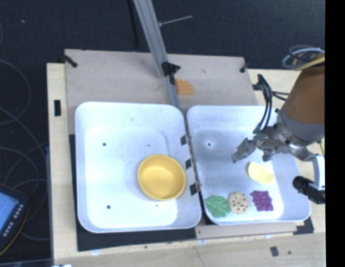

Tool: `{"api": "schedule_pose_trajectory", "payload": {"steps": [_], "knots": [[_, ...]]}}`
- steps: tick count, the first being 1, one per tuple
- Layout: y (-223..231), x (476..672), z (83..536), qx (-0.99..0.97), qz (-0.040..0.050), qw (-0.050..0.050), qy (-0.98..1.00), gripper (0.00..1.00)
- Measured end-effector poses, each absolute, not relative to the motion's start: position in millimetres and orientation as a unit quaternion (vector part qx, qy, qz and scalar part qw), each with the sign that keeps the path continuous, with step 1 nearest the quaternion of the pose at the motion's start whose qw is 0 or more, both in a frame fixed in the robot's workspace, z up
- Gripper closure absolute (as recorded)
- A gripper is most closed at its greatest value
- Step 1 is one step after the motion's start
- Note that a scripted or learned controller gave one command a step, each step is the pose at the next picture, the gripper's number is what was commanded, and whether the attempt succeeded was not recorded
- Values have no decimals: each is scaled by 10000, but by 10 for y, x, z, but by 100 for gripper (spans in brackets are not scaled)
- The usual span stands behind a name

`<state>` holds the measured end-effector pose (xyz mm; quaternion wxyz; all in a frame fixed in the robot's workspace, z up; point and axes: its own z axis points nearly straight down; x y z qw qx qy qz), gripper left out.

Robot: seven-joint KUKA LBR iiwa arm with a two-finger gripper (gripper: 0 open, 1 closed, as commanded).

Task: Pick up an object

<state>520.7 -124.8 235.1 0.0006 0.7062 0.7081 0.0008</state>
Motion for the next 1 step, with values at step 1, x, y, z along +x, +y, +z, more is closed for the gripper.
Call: {"api": "schedule_pose_trajectory", "payload": {"steps": [1], "knots": [[-1249, 5207, 2351, 7068, 9, 10, 7074, 0]]}}
